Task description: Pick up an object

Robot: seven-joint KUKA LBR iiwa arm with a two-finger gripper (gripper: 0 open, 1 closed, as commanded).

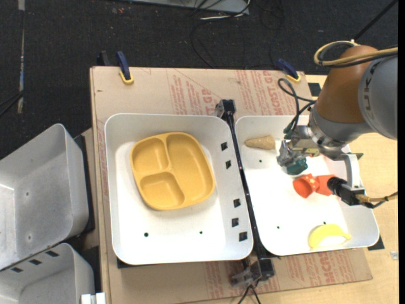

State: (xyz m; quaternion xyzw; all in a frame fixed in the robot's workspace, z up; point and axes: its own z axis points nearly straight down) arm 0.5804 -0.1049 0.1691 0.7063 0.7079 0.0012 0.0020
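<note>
- Teal object (296, 166) in the right bin (272, 233), toward its far end, directly under the gripper (291, 158) and touching or nearly touching it.
- Gripper low over that teal object, at the end of the arm (354, 100) coming in from the right; impossible to tell how far apart the gripping parts stand, or whether anything sits between them.
- Just to the right and nearer, an orange-red object (306, 186), close beside the teal one, resting on the bin floor.
- Next to the orange-red object on its right, a black part (342, 190) of the rig with a cable leading off to the right.
- Farther back and to the left of the gripper, a tan, cone-like piece (261, 143) lying flat near the far edge of the right bin.
- At the near right corner of the same bin, a yellow, banana-like object (329, 236), well apart from the others.
- In the left bin (126, 233), a yellow divided plate (171, 170) with three compartments, lying flat toward the far half, well apart from the gripper.
- Between the two bins, a black divider strip (239, 182) running from far to near.
- Under both bins, a cardboard sheet (171, 90) with red printing, held by two blue-and-yellow clamps (124, 66) at its far edge.
- Off the bench at the left, grey tubs (35, 189) on a dark floor.
</note>
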